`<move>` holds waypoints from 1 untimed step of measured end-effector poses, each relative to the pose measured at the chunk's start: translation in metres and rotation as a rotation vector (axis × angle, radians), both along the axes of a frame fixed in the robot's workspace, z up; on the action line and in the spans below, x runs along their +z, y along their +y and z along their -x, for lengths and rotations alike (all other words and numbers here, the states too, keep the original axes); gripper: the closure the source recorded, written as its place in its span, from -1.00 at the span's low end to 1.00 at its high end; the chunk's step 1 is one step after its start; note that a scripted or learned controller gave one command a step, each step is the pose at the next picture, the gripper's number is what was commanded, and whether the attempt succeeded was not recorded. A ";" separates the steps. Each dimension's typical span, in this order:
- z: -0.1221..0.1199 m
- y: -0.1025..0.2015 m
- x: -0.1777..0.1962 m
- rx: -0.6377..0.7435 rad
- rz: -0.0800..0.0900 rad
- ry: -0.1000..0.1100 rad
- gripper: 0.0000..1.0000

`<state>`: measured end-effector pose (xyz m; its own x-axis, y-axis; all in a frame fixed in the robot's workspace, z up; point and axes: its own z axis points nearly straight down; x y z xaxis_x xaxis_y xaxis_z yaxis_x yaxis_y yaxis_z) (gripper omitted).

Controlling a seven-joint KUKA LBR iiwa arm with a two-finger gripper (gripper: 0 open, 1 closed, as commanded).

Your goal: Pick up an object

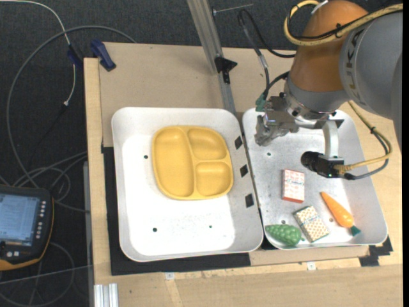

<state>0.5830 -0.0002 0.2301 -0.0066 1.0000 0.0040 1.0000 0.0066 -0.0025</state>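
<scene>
My gripper point(266, 132) hangs over the far left part of the right bin point(364, 171), above bare bin floor. Several small objects lie in that bin nearer the front. An orange and white box point(293, 185) sits in the middle, a short way in front and to the right of the gripper. A patterned box point(311, 223) lies near the front edge, with a green bumpy object point(283, 234) to its left. An orange carrot point(339, 210) lies at the front right. None of them touches the gripper.
The left bin point(128, 171) holds a yellow divided plate point(191, 161). A slanted metal post point(211, 37) rises behind the bins. A black camera unit with a cable point(323, 164) hangs beside the wrist over the right bin. Cables and a tablet point(22, 226) lie off the bench at left.
</scene>
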 end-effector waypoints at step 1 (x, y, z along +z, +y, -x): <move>0.004 0.055 0.011 0.002 0.001 -0.004 1.00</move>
